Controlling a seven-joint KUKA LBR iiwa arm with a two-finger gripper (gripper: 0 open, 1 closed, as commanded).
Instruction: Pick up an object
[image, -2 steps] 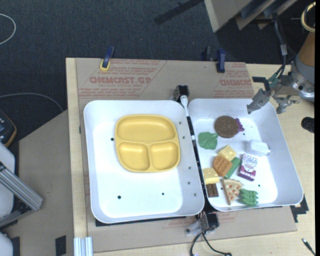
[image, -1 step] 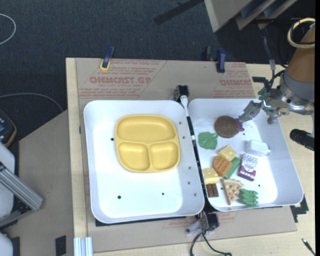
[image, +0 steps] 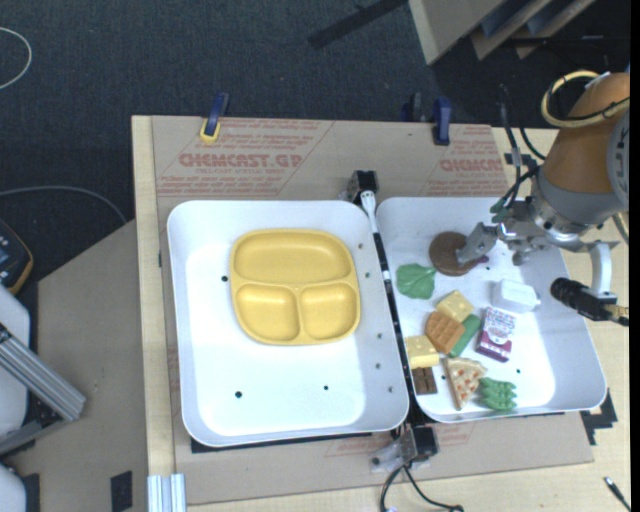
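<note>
The right bin (image: 570, 375) holds several small toy foods. A brown round disc (image: 448, 254) lies at its upper left, with a green leaf (image: 414, 280) just below it. Further down are a yellow cheese block (image: 455, 304), a brown waffle (image: 441, 328), a purple and white packet (image: 496, 334), a white piece (image: 518, 295), a pizza slice (image: 462, 380) and a green broccoli (image: 497, 394). My gripper (image: 490, 238) hangs over the bin's upper part, right beside the brown disc's right edge. I see nothing held in it.
The left bin (image: 200, 380) carries a yellow three-compartment plate (image: 295, 285). A black clamp (image: 365, 186) sits between the bins at the back. The arm's orange band (image: 590, 140) is at the right, with a black cable fitting (image: 585, 297) over the bin's right side.
</note>
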